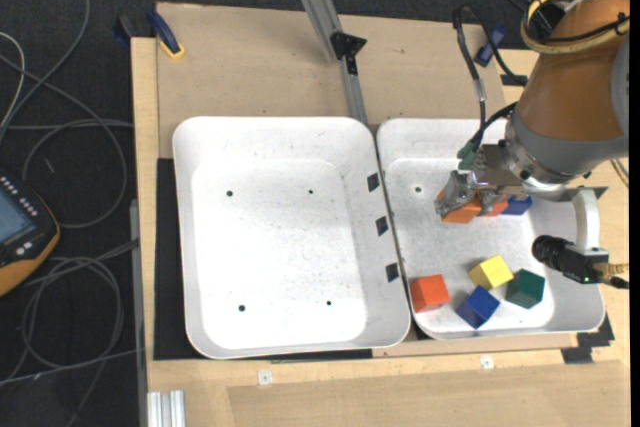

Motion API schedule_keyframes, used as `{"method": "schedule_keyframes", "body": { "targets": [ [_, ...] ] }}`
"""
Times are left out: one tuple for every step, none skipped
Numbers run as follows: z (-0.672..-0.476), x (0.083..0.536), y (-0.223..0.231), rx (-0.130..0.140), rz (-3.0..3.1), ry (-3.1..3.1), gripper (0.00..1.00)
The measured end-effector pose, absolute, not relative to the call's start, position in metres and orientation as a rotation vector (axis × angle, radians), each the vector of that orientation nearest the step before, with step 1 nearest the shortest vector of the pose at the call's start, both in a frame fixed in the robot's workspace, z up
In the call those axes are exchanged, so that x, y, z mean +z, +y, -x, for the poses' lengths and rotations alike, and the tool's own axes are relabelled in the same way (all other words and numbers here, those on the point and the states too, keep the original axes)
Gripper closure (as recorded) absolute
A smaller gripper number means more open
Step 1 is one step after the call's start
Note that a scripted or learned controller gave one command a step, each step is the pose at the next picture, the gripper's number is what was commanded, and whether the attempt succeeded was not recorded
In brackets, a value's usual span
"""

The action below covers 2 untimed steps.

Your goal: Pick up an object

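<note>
The grey arm with its orange band reaches in over the right shallow white plastic bin [560, 320], and its pincer [458, 201] sits low in the bin's middle, right at a small orange block [461, 212] with a small blue block [517, 206] just beside it toward the arm. The orange block lies directly under the pincer's tip, touching it or very nearly so, but the wrist hides the contact, so I cannot tell whether the pincer is apart, together, or clamped on the block. Nothing looks lifted yet: by my reading the block is still at floor level. Four more pieces lie near the bin's front edge: an orange-red cube [430, 292], a yellow cube [491, 272], a dark blue cube [477, 307] and a green cube [525, 289], well apart from the pincer. The left white bin [200, 140] on the wooden desk [250, 65] holds no blocks. I judge the approach done, with grasp and lift still to be proven.
</note>
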<state>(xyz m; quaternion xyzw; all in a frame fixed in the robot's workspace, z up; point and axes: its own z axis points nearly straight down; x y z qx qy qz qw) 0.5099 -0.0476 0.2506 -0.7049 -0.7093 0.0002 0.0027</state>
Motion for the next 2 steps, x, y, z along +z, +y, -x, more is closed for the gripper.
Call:
{"method": "schedule_keyframes", "body": {
  "targets": [
    [-0.508,0.256,0.011,-0.004,2.212,-2.228,1.00],
    [-0.500,0.238,0.069,0.003,2.209,-2.226,1.00]
  ]
}}
